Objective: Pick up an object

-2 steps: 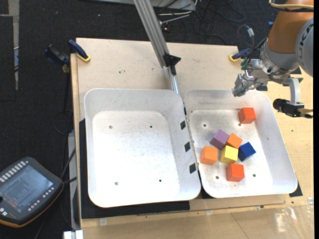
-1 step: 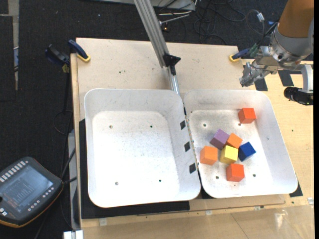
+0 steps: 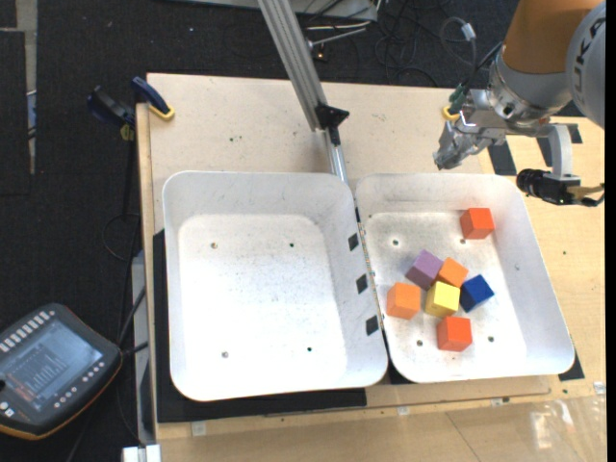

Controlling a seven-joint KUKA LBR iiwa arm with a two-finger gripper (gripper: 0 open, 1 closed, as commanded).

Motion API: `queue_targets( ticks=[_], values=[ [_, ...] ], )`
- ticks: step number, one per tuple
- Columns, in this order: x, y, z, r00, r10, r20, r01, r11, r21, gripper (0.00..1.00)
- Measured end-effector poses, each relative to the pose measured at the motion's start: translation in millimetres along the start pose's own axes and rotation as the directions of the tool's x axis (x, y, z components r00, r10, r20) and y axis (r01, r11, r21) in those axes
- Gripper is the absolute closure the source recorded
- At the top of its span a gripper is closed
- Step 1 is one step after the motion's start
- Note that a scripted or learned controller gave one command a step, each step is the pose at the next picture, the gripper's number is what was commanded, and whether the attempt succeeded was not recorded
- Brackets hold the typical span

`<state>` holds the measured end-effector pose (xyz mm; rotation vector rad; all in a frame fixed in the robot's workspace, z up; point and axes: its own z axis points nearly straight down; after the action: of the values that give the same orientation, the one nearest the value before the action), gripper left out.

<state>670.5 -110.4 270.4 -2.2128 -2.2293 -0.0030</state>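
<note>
The gripper (image 3: 452,154), fingers unreadable, hangs above the smooth white right bin (image 3: 539,287) holding matte cubes (image 3: 445,292).

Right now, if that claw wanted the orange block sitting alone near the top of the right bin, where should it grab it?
Probably from straight above, closing on two opposite flat sides of the lone orange block. It sits apart from the cluster of blocks, so the fingers have room either side.

The arm (image 3: 553,27) reaches in from the upper right — orange band at the top edge, grey wrist below it. Its gripper (image 3: 452,152) points down and leftward, raised in the air; nothing shows between its tips.
</note>
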Motion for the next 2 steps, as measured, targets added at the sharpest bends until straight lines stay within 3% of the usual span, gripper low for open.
queue_targets(
  ticks=[2],
  values=[
    [112, 2, 14, 1.0, -0.001, -0.001, 0.001, 1.0, 0.002, 1.0]
  ],
)
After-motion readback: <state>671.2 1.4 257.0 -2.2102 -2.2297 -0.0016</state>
